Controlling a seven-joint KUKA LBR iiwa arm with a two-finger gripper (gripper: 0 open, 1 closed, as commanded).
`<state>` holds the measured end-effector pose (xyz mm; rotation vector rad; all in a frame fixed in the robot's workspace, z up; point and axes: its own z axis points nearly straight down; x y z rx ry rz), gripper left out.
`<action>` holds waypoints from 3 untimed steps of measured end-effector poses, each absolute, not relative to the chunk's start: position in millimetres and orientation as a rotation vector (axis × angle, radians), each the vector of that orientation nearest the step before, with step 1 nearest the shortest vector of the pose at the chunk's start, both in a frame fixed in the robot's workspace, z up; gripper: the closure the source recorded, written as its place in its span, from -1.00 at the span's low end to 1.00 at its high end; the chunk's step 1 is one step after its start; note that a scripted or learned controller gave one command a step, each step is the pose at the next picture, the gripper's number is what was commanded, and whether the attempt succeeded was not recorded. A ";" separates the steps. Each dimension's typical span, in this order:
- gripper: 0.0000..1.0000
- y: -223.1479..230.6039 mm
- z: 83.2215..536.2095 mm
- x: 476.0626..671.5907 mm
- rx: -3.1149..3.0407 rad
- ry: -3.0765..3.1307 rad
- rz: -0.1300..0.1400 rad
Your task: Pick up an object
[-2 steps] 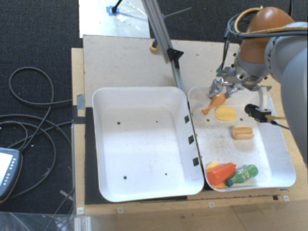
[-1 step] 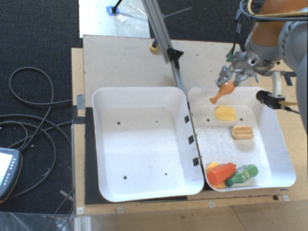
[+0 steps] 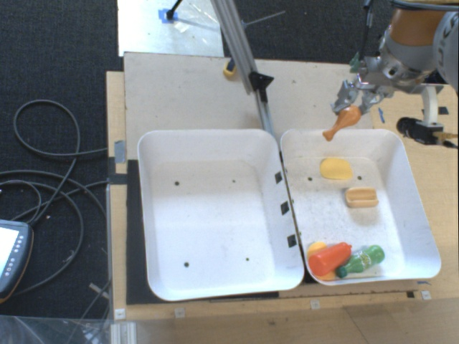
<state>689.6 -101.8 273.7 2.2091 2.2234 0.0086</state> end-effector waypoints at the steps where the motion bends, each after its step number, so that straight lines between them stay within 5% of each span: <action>1: 1.00 -59.4 259.7 673.9 2.211 2.232 0.002; 3: 1.00 28.5 248.1 637.5 2.211 2.234 0.003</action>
